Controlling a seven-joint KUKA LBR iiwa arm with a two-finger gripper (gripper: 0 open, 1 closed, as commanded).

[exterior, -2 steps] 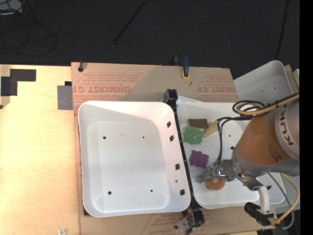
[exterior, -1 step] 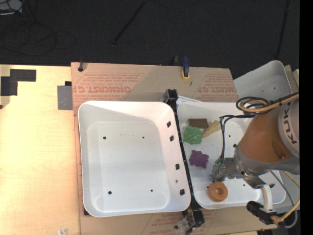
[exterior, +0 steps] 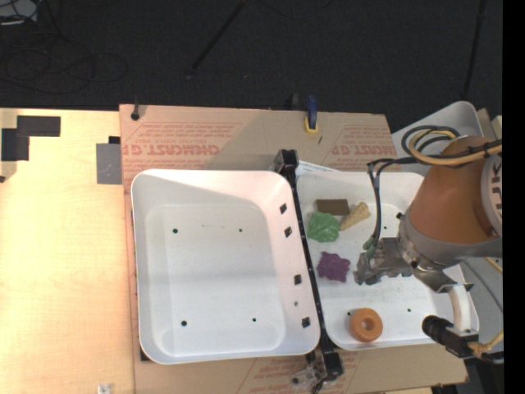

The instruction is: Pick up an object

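Where the grey arm with its orange band reaches in from the right, its gripper [exterior: 371, 267] hangs low over the right bin [exterior: 410, 314], just beside a purple lumpy object [exterior: 333, 266]; whether it is open or closed cannot be made out, and nothing can be seen in its grasp. The right bin holds five things. A green crumpled object [exterior: 322, 227] lies near the bin's left wall, with a dark brown block [exterior: 332, 207] just above it and a tan wedge-shaped piece [exterior: 355, 216] beside the block. The purple object sits below the green one, apart from it. An orange ring [exterior: 366, 324] rests near the bin's front edge, well apart from the others. The left bin [exterior: 156, 220] shows bare white floor with small dark holes.
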